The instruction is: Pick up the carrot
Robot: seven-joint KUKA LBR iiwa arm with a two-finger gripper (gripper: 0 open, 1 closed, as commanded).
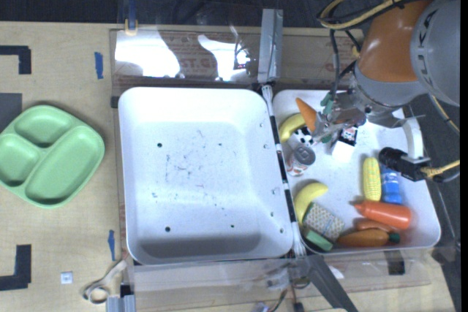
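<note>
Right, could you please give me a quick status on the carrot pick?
Gripper low in right bin, beside carrot. Carrot tilted on a banana at the bin's far-left corner, grasp unconfirmed. Small can close below.

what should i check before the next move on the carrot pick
1. Carrot located: ok. The carrot lies tilted at the far left of the right bin, against a banana.
2. Gripper near the carrot: ok. The gripper hangs just right of it.
3. Carrot between the fingers: not ok, it lies beside them.
4. Finger opening: cannot tell.
5. Clutter nearby: not ok. The banana and a small metal can crowd the carrot.
6. Lookalike: not ok. A larger orange carrot-like piece lies near the corn cob.
</note>
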